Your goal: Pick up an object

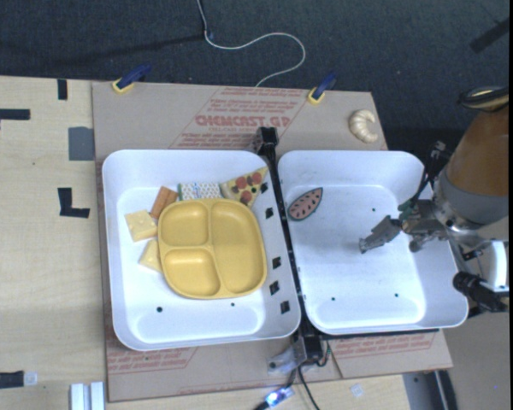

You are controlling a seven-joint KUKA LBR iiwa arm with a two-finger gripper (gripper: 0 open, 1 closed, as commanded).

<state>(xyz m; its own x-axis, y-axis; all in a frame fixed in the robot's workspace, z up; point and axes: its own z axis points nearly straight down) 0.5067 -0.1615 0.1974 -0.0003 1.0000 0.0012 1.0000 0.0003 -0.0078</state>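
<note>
Reaching in from the right, the end effector (369,243) hangs low over the right bin (410,319), its dark fingers pointing left toward the bin's middle. Whether they are spread or pressed together cannot be told from this slant, and nothing shows between them. The arm (479,165) behind it is grey with an orange band above the wrist, bent over the bin's right rim.

A small leaf-shaped piece (305,204), reddish with a green edge, lies flat in the right bin near its upper left corner, well apart from the end effector. The left bin (128,314) holds a yellow divided plate (212,248) with several small flat pieces tucked around its upper and left edges: tan squares (140,225), an orange strip (163,200) and patterned bits (244,184).

Both bins sit on a cardboard sheet (239,114) clipped onto the wooden desk (26,254). A pale shell-like object (364,125) rests at the sheet's upper right corner. Dark carpet (85,15) lies beyond, crossed by a thin white cable (256,43).
</note>
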